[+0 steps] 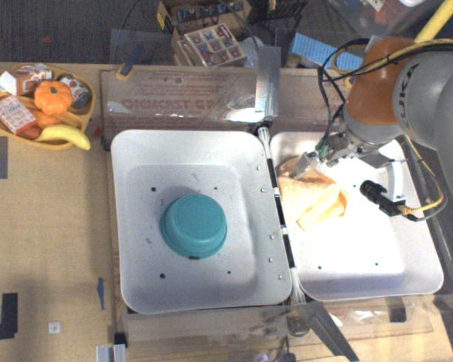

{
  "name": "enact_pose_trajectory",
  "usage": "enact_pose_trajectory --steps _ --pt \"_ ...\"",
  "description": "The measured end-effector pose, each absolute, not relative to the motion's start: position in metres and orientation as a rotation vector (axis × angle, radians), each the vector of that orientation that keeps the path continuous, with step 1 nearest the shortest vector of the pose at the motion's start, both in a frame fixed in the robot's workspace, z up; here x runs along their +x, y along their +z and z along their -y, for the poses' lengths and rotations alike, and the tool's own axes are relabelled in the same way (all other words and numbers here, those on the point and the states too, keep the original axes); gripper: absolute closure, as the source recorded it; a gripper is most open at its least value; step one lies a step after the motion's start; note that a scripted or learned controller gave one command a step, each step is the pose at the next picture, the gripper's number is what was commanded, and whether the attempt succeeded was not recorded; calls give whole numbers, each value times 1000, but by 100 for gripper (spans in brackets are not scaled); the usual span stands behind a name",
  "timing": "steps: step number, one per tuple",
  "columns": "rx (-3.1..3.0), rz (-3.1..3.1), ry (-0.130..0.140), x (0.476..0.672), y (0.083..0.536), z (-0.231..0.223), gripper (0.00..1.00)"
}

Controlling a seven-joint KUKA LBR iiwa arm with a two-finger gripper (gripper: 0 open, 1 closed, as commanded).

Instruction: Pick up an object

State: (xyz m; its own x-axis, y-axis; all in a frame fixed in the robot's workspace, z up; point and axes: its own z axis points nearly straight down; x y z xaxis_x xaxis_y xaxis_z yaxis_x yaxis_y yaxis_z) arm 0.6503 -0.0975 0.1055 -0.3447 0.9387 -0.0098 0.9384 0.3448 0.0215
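Over right white bin (419, 277), tool (315, 159) sits at pale tan floppy cloth (313, 194); tool state: cannot tell. Risk: soft cloth slips free when lifted.

The arm (408, 89) is cut off by the frame's right edge, and it hides the right bin's (362, 270) upper right corner.

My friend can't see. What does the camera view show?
A grey robot arm reaches into the right white bin, near some yellow cloth. A teal bowl sits upside down in the left bin.
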Motion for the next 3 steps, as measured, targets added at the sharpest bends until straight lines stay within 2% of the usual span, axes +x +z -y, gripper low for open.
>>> enact_pose_trajectory --steps 1,2,3 --pt "1473 -2759 10 596 93 130 0" --pt "1478 -2752 16 597 104 132 100" --pt "1479 -2751 16 597 104 132 0"
